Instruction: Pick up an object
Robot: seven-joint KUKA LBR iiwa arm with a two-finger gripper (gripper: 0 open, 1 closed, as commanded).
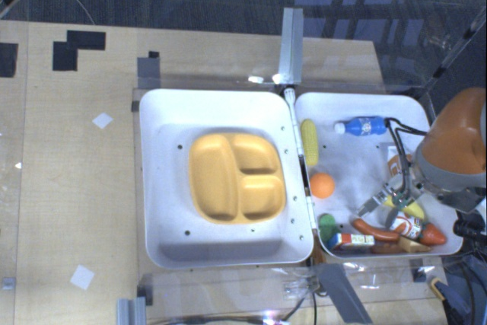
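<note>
the camera view looks down on the bench (68, 186) with two white bins side by side. the arm (456, 141) comes in from the right, its orange band over the right bin's (358, 106) right rim. the gripper (389, 203) is lowered into the near right part of that bin, and its two thin metal fingers (374, 202) stand apart, splayed downward over the clutter; nothing shows clamped between them.

the objects lie all around it. just beneath and beside the fingertips is a yellow piece (405, 203), partly hidden by the gripper. right below the gripper toward the near rim lies a red sausage (376, 231), with a small bottle with a red and white label (409, 227) and an orange carrot-like piece (432, 235) close on the gripper's right. a flat red and white tube (354, 241) lies along the near rim, and a green piece (327, 224) sits at the gripper's left near corner. further left, well apart from the fingers, is an orange ball (323, 186), and beyond it a corn cob (309, 141) along the dividing wall. a blue bottle (362, 126) lies at the far side of the bin.

the left bin (163, 164) holds a yellow divided tray (236, 176), well apart from the gripper.
</note>
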